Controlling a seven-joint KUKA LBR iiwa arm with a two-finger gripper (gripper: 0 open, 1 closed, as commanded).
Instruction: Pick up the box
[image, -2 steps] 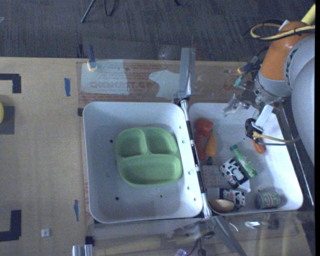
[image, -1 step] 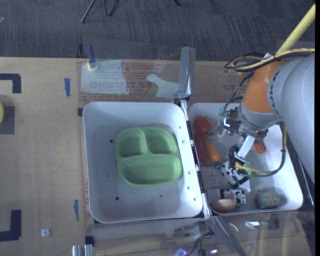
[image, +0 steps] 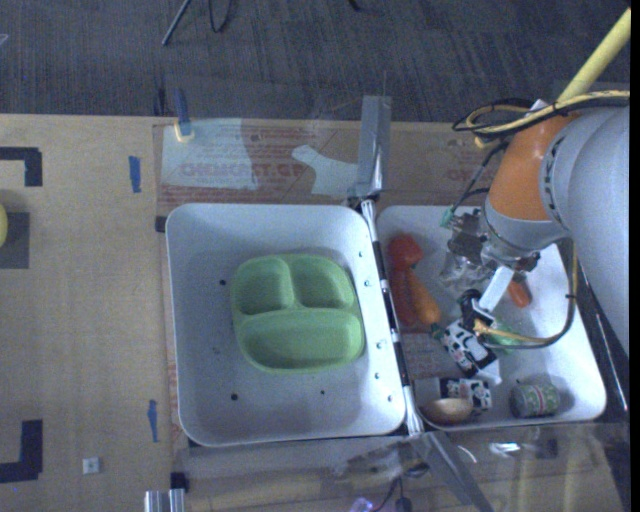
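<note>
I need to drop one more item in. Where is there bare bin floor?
Left bin: bare floor rings the green divided tray, widest along its near and left walls. Right bin: crowded by the gripper, carrot and cow-patterned box.

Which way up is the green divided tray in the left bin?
Right way up. The green divided tray lies flat on the left bin's floor, its three compartments facing the camera, nothing in them.

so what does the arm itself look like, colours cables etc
The arm is a thick, rounded, pale grey body with an orange band above the wrist. Below the band sits a metallic grey wrist section carrying the gripper. Black and yellow cables loop over the top of the band, and another cable trails below the gripper.
</note>
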